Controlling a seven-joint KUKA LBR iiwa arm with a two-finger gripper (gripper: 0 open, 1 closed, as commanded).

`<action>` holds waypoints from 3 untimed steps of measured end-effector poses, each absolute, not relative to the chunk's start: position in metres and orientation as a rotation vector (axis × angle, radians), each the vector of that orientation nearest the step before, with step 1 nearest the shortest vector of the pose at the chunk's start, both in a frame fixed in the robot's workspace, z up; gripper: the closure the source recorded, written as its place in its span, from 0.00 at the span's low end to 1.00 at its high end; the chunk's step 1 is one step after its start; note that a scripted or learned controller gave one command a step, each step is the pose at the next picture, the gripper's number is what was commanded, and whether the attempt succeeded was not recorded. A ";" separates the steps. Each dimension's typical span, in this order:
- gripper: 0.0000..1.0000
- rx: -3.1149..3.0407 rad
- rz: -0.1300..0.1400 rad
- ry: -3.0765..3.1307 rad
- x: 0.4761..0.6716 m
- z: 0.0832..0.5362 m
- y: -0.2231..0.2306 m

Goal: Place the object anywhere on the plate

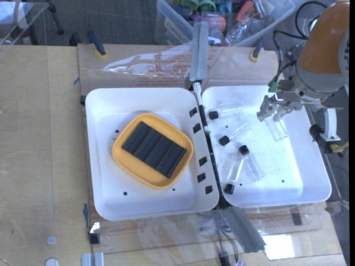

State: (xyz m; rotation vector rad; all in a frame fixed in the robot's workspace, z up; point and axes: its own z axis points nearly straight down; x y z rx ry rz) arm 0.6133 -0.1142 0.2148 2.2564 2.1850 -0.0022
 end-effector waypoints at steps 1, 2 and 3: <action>1.00 2.115 -0.002 2.327 0.545 0.184 -0.042; 1.00 2.068 -0.004 2.370 0.527 0.196 0.046; 0.00 2.070 -0.003 2.369 0.527 0.196 0.045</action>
